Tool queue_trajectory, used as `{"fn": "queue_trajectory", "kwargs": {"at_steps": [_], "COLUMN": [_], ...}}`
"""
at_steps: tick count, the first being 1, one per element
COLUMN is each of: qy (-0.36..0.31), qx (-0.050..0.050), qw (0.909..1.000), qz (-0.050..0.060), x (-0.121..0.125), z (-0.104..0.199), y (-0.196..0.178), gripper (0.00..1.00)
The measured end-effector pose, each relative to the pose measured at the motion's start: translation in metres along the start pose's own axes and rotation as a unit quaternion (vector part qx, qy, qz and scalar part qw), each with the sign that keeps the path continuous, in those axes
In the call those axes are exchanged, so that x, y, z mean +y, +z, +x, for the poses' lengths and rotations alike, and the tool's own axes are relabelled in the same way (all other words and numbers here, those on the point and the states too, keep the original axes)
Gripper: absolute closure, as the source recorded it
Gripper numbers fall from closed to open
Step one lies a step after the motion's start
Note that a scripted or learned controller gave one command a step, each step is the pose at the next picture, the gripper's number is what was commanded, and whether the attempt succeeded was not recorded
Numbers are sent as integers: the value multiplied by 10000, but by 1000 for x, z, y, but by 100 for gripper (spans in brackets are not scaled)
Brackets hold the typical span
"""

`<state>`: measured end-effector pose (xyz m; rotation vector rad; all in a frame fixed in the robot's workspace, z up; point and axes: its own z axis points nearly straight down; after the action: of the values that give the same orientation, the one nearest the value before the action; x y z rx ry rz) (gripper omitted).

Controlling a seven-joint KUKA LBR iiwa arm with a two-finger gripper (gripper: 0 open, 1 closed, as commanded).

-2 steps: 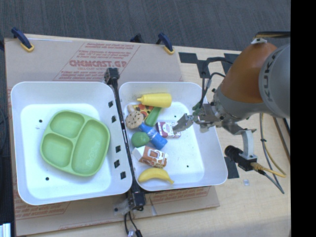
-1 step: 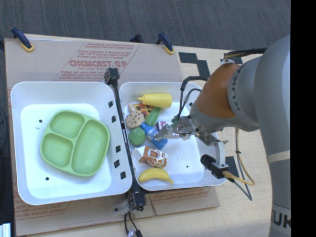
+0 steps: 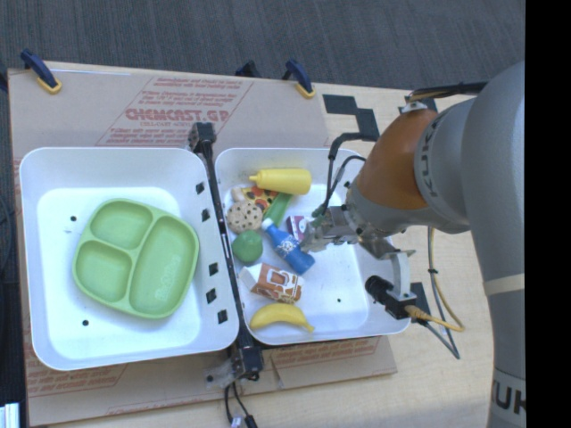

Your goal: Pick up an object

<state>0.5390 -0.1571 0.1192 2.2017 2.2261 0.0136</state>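
Over the right bin (image 3: 384, 324) my tool (image 3: 323, 228) hangs beside the blue bottle (image 3: 290, 249); whether it is clenched I cannot tell. Nearby lie a banana (image 3: 280, 318) and a mustard bottle (image 3: 281, 181).

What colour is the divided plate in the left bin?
Light green; the divided plate shows plainly in the camera view.

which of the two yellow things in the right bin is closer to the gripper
The yellow mustard bottle at the bin's far end; the gripper sits nearer it than the banana at the near edge.
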Motion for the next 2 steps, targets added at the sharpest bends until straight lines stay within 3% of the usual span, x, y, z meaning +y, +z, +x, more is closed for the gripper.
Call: {"fn": "queue_trajectory", "kwargs": {"at_steps": [1,2], "qy": [22,29], "qx": [-4,6], "qw": [10000,10000], "qz": [57,81], "x": [33,9], "z": [-37,-37], "y": [-115,-112], "gripper": [100,100]}}
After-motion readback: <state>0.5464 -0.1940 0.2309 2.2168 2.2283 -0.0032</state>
